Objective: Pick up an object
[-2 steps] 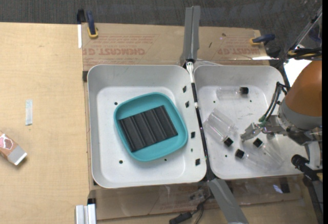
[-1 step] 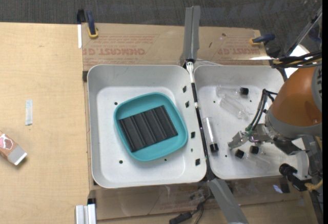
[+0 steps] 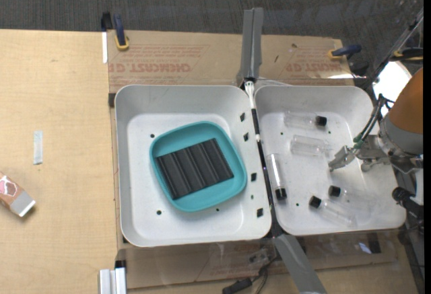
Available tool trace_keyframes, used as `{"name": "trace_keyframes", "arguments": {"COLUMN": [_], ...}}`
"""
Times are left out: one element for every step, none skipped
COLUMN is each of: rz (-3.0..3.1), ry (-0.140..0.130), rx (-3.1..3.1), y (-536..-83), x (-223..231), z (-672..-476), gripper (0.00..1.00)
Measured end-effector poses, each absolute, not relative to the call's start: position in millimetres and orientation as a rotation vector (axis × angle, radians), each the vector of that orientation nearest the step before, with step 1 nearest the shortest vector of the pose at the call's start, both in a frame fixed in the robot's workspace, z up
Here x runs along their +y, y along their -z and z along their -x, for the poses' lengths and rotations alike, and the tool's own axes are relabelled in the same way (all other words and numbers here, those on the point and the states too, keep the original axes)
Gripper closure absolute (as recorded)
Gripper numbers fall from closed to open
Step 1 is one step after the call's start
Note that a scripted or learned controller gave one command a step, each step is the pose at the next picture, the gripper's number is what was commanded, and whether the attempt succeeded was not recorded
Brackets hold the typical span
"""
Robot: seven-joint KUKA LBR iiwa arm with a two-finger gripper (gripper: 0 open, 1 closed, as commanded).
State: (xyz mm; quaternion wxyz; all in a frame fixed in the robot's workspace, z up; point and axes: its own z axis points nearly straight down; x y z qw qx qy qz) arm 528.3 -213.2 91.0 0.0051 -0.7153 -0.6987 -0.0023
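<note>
One pincer (image 3: 339,159) over the right bin (image 3: 357,101), tips low near the bin floor; fingers small and pale against white plastic, so cannot tell whether apart or together, and nothing visibly between them. Arm behind it cut off at the frame's right edge. Clear vials hard to make out, mostly read by their black caps: one capped vial (image 3: 335,191) just below the pincer, another (image 3: 315,202) below and to its left, a long tube (image 3: 277,178) well left along the bin wall, a fourth vial (image 3: 319,120) above. Faint clear piece (image 3: 306,147) just left of the pincer, outline unclear. Left bin (image 3: 135,151), far left of the pincer, bears a teal tray (image 3: 197,165) with dark ribbed insert.
</note>
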Motion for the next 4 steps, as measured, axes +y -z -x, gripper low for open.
{"name": "trace_keyframes", "arguments": {"rz": [2.200,2.203,2.203,2.065], "ry": [-0.002,-0.001,-0.002,-0.002], "rx": [-2.240,-2.237,-2.237,-2.364], "y": [-91,-100,-100,-91], "x": [-189,-190,-190,-124], "z": [-476.9,-477.2,-477.1,-495.5], "gripper": [0.00,1.00,0.00,0.00]}}
